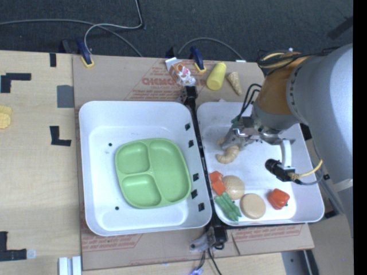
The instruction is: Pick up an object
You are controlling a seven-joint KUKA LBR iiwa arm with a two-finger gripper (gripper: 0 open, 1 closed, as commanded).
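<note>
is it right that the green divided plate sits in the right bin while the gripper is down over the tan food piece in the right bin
Not quite. The camera view shows the green divided plate in the left bin, not the right. The gripper is indeed down over the tan food piece in the right bin.

Bulky grey arm (332,90); orange band (274,90) above the wrist; black and yellow cables; metal claw (236,136).

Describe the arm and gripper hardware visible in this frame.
A bulky light-grey arm carries an orange band above the wrist. Black and yellow cables loop around that band. The gripper is metallic grey with slim fingers. A white bracket with a black connector and yellow cable hangs beside it.
</note>
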